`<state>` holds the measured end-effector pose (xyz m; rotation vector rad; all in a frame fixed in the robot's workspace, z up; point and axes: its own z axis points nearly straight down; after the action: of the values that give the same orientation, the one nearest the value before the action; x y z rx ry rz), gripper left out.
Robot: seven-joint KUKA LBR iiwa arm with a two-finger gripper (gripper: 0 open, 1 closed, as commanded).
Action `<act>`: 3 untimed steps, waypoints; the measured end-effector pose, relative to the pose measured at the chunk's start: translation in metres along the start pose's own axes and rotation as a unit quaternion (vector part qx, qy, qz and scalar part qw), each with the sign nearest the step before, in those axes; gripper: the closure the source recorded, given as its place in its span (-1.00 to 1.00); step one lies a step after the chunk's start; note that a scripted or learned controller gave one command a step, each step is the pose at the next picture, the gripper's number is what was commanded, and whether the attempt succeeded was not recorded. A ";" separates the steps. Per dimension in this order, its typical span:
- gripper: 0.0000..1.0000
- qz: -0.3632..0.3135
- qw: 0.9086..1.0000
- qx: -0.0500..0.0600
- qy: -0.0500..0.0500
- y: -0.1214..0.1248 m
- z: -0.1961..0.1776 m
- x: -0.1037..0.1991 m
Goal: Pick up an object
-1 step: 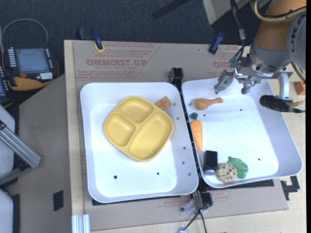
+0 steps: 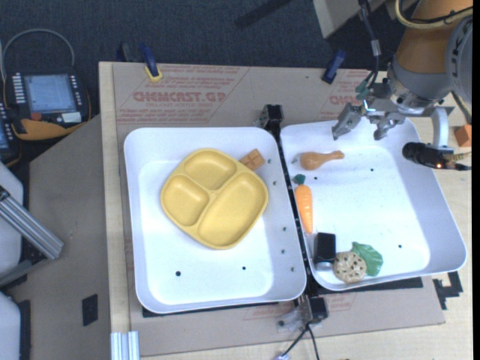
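Two-finger gripper [image 2: 364, 126] is hovering over the right white plastic bin's [image 2: 420, 223] far edge, fingers spread wide, holding nothing. Tan drumstick-shaped toy [image 2: 321, 158] is lying just below it; smooth orange carrot [image 2: 304, 208] is lying nearer. Yellow three-compartment plate [image 2: 214, 197] is sitting in the left bin [image 2: 150, 268].

Bright, even overhead light; soft shadows, sharp focus, slight glare on white bins [image 2: 150, 276].

Tray [image 2: 214, 198] in left bin [image 2: 142, 216]; carrot [image 2: 304, 207], drumstick [image 2: 320, 158] in right bin [image 2: 405, 208]
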<state>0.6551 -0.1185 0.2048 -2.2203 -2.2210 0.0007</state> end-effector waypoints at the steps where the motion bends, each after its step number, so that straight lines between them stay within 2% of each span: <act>1: -1.00 0.001 1.000 0.004 0.000 -0.005 0.062 -0.005; 2: -1.00 0.000 1.000 -0.001 -0.001 -0.004 0.109 -0.005; 3: 1.00 0.000 1.000 -0.003 -0.002 -0.003 0.098 -0.005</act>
<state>0.6520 -0.1235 0.1066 -2.2251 -2.2259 -0.0030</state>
